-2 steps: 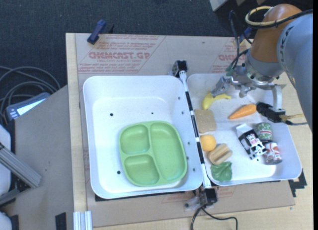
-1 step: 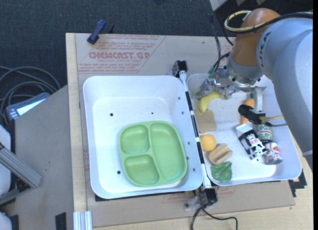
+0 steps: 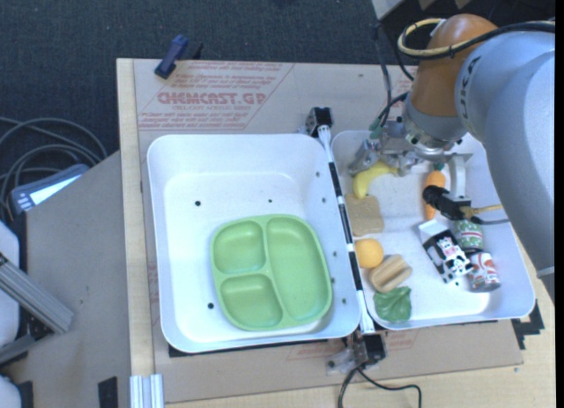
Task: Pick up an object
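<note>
My gripper (image 3: 385, 159) hangs low over the far left corner of the right bin (image 3: 507, 296), below the grey wrist and its orange band. A yellow banana (image 3: 363, 183) lies directly under and in front of it, close to or touching it. Toward the front lie a tan bread slice (image 3: 368, 215), an orange (image 3: 369, 252), a hot dog bun (image 3: 390, 271) and a green leafy piece (image 3: 394, 304). On the right side of the bin sit a small orange item (image 3: 434, 181), a black-and-white carton (image 3: 448, 256) and two small cans (image 3: 477, 261).
The left bin (image 3: 176, 177) holds a green divided plate (image 3: 269, 271). A black clamp (image 3: 319, 119) sits at the far end of the wall between the bins. A blue item (image 3: 171, 56) lies on the bench's far left corner. Cables trail off the left.
</note>
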Tool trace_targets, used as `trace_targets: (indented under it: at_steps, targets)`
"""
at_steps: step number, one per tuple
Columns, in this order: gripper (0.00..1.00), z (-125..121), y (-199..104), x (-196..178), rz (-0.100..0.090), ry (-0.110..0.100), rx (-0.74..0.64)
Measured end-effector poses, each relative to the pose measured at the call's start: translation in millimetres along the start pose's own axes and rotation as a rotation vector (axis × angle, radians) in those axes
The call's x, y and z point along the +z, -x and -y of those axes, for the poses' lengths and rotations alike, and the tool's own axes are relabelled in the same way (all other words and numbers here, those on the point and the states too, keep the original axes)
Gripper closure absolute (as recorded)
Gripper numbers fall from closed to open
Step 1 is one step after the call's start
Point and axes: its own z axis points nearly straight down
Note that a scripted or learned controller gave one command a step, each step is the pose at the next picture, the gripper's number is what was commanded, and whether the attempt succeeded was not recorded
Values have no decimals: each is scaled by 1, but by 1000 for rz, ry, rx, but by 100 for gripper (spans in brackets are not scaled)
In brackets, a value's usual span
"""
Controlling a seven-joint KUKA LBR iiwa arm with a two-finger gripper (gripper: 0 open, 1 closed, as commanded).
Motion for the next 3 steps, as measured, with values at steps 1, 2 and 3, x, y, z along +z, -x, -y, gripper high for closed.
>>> trace_targets:
  at_steps: [1, 2, 3]
  targets:
    - [100, -1, 0, -11, 1, 2, -1]
    - [100, 47, -60, -117, 0, 5, 0]
    - [100, 28, 11, -76, 1, 2, 2]
